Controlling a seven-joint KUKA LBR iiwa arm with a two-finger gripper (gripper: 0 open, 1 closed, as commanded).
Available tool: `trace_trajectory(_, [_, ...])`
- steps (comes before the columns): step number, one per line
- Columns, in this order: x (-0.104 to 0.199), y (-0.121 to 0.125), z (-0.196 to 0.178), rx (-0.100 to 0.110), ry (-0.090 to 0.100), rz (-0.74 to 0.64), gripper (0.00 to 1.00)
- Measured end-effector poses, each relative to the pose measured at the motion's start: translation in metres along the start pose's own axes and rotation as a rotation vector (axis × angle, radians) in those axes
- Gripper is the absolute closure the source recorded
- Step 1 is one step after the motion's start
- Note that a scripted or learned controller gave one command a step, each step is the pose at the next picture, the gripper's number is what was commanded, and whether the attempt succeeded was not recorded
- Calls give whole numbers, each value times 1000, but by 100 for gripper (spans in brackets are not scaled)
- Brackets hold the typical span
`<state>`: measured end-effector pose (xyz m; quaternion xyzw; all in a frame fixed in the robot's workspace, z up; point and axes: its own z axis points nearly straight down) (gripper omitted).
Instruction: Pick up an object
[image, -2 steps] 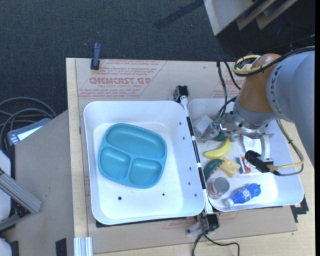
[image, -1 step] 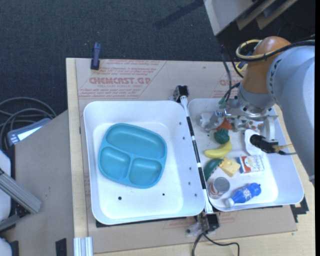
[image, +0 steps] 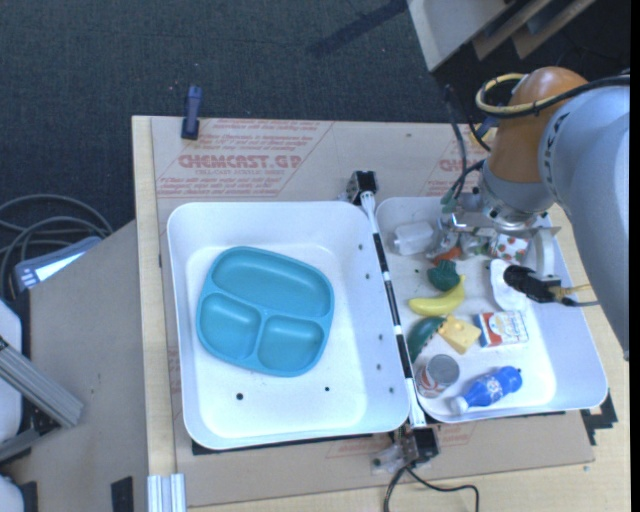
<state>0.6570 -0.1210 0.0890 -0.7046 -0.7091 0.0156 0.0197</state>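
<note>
The hand (image: 455, 232) hangs low at the right bin's (image: 590, 375) far edge (its grip I cannot tell). The banana (image: 437, 301) mid-bin looks light, stiff and smooth; take it across the middle.

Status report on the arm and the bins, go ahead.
Gripper low in the right bin, among the toys at its far end. Nothing seen held. Banana and blue bottle lie untouched. Blue tray sits in the left bin.
</note>
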Motion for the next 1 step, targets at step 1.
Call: trace_trajectory(1, [54,-67,-93,-50,-5,5,100])
